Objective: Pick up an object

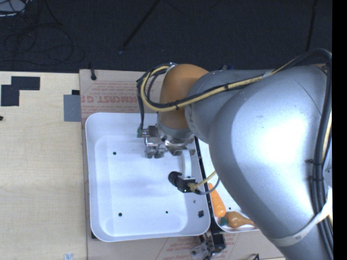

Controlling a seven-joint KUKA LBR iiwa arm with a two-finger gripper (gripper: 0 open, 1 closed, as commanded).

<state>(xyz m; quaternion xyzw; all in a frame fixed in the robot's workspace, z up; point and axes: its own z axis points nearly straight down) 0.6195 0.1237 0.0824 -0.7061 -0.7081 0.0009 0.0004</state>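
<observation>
From my seat the arm covers nearly all of the right bin; I see just a corner holding orange objects, shapes unclear. The gripper fingers are too small to read

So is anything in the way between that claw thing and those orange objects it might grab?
Yes. The gripper hangs over the left bin, while the orange objects lie in the right bin. The bins' adjoining walls lie between them, and the arm's grey body covers much of the right bin.
</observation>
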